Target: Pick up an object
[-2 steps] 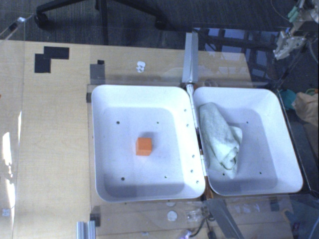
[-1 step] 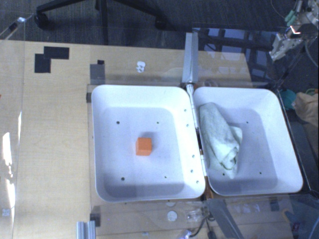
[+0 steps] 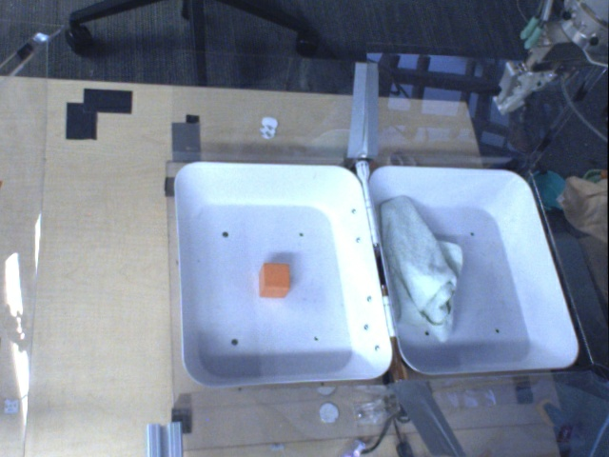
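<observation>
A small orange cube [image 3: 275, 280] sits near the middle of the left bin [image 3: 205, 255]. A crumpled white cloth [image 3: 420, 261] lies along the left side of the right bin [image 3: 514, 284], close to the divider. My gripper [image 3: 521, 63] hangs at the top right, beyond the far edge of the right bin and well away from both objects. Its two fingers stand apart, open, with nothing between them.
A grey metal post [image 3: 363, 112] rises at the far end of the seam between the bins. Cables and a tan bag [image 3: 585, 203] lie to the right of the right bin. Wooden bench surface [image 3: 95, 284] stretches to the left.
</observation>
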Tool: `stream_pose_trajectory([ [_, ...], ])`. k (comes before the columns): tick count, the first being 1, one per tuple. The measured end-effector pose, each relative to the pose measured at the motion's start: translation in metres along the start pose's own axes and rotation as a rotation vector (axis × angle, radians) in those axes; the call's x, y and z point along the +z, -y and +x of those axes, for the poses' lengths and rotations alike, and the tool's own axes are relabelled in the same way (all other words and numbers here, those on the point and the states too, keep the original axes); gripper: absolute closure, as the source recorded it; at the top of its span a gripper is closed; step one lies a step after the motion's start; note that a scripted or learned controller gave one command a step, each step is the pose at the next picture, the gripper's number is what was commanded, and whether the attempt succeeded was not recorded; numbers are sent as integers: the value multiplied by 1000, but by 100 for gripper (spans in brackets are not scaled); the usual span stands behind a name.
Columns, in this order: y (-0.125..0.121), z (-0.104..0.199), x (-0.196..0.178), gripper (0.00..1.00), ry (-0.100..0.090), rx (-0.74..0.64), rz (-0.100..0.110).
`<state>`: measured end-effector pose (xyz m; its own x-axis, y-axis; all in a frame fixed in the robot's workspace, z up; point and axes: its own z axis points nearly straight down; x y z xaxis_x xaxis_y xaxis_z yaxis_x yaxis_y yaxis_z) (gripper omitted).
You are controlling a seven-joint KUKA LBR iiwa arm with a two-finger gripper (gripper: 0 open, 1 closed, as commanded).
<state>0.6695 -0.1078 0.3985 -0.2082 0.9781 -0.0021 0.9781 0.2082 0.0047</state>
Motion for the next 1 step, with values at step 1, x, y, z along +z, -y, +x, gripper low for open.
stream_pose_trajectory([
  [1,-1,2,2,100,1,-77,0],
])
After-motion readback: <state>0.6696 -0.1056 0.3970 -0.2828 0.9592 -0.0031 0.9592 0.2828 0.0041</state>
